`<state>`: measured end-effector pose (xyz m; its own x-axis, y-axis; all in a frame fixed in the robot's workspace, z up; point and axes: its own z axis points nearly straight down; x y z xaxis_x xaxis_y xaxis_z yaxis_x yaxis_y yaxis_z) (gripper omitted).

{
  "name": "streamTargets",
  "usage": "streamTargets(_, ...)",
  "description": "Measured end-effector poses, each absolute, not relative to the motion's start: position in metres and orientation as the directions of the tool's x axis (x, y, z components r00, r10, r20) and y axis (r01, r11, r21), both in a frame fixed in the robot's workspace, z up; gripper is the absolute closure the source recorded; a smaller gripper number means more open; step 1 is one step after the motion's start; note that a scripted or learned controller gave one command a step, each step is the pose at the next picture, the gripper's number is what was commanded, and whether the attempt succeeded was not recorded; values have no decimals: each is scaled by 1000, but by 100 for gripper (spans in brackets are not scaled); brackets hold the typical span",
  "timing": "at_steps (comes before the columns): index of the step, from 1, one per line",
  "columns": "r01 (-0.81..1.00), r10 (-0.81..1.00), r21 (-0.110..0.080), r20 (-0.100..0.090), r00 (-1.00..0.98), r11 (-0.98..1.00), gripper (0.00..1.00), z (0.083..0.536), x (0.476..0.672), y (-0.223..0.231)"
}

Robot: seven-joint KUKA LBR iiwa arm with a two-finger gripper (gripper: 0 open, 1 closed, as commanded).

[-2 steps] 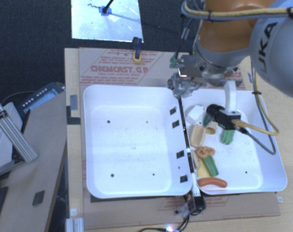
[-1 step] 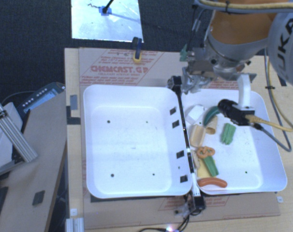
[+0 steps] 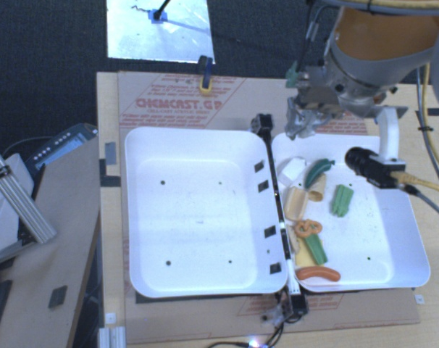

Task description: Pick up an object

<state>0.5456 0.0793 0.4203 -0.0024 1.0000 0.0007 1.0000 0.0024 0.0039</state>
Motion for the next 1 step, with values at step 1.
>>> streamTargets(1, 1000, 1000, 4, 0, 0, 0, 100, 434, 533, 57)
